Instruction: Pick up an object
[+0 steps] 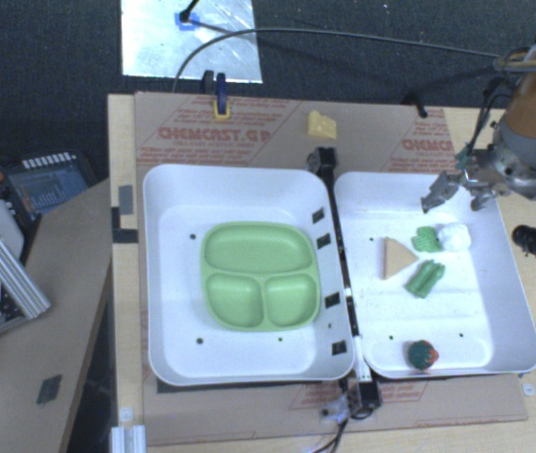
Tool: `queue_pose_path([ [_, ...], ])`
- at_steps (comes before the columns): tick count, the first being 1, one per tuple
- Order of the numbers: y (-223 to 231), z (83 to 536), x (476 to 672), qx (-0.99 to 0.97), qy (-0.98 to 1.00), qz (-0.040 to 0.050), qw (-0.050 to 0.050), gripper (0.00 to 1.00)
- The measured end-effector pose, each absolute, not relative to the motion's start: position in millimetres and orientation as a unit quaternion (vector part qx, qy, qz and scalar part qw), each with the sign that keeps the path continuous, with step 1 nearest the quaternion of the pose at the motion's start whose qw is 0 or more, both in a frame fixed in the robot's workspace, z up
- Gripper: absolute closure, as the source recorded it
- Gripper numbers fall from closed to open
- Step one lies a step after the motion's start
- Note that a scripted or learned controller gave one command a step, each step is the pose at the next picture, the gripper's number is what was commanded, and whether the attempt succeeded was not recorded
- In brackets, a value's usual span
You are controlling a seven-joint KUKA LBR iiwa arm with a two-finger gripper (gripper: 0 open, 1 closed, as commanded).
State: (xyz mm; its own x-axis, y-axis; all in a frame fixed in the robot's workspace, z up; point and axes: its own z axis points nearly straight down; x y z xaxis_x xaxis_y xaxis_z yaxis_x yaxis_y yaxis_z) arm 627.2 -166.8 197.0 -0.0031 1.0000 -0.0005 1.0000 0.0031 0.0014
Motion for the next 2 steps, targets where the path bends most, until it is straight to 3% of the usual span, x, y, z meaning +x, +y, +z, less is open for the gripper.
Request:
queue_pose_path([
  [2, -171, 113, 624.9, 0.707, 0.707, -0.0005, -0.001, 0.00],
])
